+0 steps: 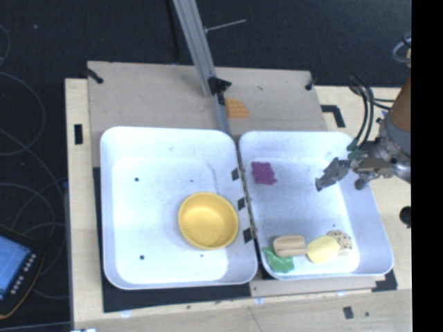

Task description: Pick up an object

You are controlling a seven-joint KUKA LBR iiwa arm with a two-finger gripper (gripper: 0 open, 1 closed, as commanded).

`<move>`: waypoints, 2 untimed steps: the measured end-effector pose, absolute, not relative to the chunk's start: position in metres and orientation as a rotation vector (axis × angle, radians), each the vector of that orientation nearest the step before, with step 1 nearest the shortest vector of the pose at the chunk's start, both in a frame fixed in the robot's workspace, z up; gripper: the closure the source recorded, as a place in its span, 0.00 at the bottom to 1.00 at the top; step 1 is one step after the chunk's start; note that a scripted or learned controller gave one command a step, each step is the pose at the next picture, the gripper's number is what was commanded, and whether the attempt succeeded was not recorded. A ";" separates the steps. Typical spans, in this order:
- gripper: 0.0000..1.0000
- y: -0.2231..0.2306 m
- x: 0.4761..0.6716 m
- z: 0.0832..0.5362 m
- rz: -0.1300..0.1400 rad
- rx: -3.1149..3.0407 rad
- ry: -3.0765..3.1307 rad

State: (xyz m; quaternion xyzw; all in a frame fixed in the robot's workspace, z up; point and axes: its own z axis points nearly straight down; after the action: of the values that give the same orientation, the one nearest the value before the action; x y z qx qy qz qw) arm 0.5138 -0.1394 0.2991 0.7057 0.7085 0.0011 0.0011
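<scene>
Currently claw (344,174) hovering spread, pinching nothing, over right white bin (367,213). Risk: clustered tan block (288,245), yellow lemon-shaped toy (322,250), green scrap (277,260) crowding wall, grasp slipping.

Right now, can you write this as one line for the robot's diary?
tool: open, holding nothing, above right bin | purple piece: lying in right bin | yellow bowl: left bin

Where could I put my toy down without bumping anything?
Left bin: bare floor all around the yellow bowl, most of it toward the far and left walls. Right bin: bare middle between the purple piece and the near clutter. Crowded: tan block, yellow object, green scrap, and under the gripper.
</scene>
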 end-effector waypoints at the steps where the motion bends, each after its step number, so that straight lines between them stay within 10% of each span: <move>1: 0.00 -0.139 0.514 0.299 0.004 2.217 2.222; 2: 0.00 -0.150 0.511 0.243 -0.006 2.223 2.222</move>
State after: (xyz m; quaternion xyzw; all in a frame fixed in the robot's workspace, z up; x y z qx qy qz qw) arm 0.5114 -0.1502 0.2427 0.7073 0.7069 -0.0019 -0.0008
